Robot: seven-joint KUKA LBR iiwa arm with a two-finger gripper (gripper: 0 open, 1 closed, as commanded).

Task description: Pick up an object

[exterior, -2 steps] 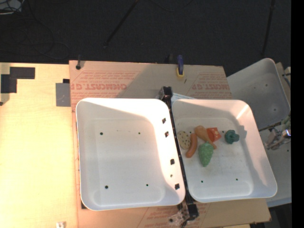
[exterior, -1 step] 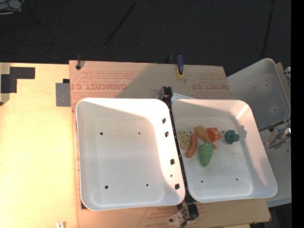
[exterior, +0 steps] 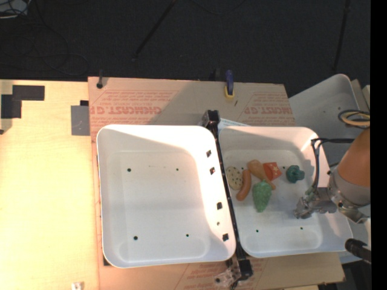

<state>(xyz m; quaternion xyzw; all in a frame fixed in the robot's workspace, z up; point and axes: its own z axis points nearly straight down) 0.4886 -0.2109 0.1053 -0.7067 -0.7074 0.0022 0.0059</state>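
- The worktop (exterior: 42,180) carries two shallow white bins side by side: the left bin (exterior: 115,246) and the right bin (exterior: 266,139).
- A small cluster of objects lies on the floor of the right bin, toward its 12 o'clock half.
- In the cluster: a pale round speckled piece (exterior: 234,175) at the 9 o'clock end, an orange sausage-shaped piece (exterior: 244,187) touching it, an orange carrot-like piece (exterior: 259,170), a red block (exterior: 272,170), and a green strawberry-shaped piece (exterior: 262,196) at the 6 o'clock side.
- A small teal object (exterior: 294,174) sits apart from the cluster, at its 3 o'clock.
- The arm (exterior: 357,168) reaches in at 3 o'clock; the tool (exterior: 305,209) hangs low over the right bin's floor, at 5 o'clock from the teal object and near the bin's 3 o'clock wall.
- Whether the tool is spread or pressed together, I cannot tell; nothing is visibly pinched.
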